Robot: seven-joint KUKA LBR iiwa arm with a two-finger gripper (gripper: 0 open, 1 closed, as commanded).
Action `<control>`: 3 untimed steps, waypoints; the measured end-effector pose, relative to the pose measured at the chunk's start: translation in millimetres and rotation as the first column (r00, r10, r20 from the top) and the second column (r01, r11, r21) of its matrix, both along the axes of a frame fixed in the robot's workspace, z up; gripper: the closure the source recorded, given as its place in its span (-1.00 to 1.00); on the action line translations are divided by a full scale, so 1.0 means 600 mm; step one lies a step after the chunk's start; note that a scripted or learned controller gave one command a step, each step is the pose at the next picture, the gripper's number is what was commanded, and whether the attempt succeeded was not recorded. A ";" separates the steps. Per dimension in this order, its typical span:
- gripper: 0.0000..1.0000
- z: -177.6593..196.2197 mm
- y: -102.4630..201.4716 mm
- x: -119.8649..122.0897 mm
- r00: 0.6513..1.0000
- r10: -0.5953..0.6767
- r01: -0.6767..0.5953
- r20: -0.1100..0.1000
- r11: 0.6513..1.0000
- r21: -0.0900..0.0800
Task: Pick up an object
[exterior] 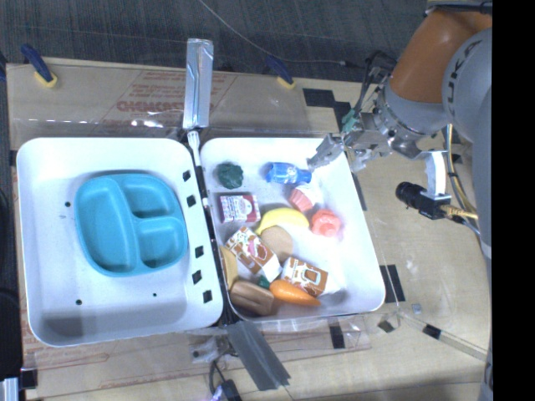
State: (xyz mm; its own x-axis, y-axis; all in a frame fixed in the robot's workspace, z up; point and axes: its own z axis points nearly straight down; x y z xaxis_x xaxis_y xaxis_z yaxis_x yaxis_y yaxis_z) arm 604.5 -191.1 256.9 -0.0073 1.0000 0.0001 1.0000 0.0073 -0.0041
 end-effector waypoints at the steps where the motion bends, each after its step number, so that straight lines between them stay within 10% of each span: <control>1: -1.00 -0.225 0.038 -0.066 0.996 -0.088 0.089 -0.009 0.996 0.002; 2: -1.00 -0.275 0.007 0.025 0.994 0.113 -0.113 0.003 0.994 0.000; 3: 1.00 -0.258 0.008 0.027 0.993 0.117 -0.117 0.004 0.993 -0.001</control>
State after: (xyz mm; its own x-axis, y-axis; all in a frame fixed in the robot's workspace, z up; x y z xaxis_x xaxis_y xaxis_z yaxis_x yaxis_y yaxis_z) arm 620.7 -186.2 102.4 -0.1246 0.9922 -0.0007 0.9922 0.1246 0.0001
